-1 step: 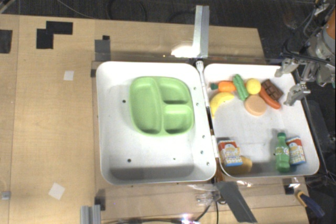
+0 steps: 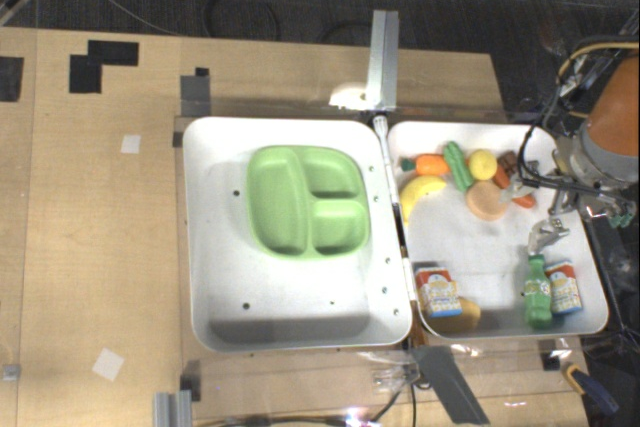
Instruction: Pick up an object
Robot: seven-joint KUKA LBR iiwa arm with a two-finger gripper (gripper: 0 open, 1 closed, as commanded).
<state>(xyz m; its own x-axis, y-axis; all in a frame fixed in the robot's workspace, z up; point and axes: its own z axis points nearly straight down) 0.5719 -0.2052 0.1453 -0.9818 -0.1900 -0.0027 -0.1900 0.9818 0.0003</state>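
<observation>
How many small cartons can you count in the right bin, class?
2. One small carton lies near the right bin's front left corner; the other carton stands near the front right, beside a green bottle. None seems hidden.

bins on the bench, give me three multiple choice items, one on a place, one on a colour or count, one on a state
1. Where does the green tray lie?
A. left bin
B. right bin
C. on the bench outside the bins

2. How many small cartons lie in the right bin?
A. none
B. two
C. five

3. How does the end effector stand to the green bottle?
A. it has lifted the bottle clear of the bin
B. it hangs above the bin floor, apart from the bottle
C. it rests on the tray

Answers:
1. A, the tray sits in the middle of the left bin.
2. B, one carton near the bin's front left, another beside the bottle.
3. B, the bottle lies on the bin floor nearer the front wall than the end effector.
</observation>
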